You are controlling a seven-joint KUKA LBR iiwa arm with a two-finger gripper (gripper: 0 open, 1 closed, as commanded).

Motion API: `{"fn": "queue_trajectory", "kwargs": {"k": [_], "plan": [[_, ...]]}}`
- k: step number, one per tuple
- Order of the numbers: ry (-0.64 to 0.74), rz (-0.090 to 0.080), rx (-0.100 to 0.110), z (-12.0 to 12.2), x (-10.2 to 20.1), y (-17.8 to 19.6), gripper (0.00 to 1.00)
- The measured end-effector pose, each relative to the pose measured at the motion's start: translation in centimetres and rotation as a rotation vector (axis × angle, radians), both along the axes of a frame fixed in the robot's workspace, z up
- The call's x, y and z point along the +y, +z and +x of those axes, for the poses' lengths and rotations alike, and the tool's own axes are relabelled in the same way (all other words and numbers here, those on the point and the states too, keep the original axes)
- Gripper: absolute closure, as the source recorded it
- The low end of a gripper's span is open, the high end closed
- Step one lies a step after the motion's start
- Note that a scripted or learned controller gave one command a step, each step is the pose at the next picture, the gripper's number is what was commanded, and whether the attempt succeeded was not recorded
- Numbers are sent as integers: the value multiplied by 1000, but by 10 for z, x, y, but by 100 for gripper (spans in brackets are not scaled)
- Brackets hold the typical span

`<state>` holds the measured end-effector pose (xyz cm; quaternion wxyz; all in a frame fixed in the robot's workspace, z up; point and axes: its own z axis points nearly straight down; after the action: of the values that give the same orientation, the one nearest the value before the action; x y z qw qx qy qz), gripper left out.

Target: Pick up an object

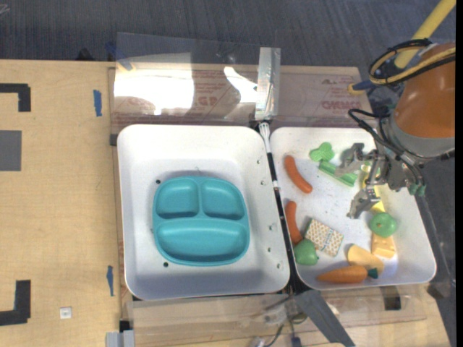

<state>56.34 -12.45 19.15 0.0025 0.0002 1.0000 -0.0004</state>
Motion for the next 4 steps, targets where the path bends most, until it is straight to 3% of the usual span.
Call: {"fn": "queue_trajectory", "kwargs": {"k": [1,2,3,4], "plan": [[-70,3,6,-15,34,-74,0],[-64,1,-2,92,19,-102,0],[-69,1,-3,86,31,-103,0],[-462,7,12,95,34,-102,0]]}}
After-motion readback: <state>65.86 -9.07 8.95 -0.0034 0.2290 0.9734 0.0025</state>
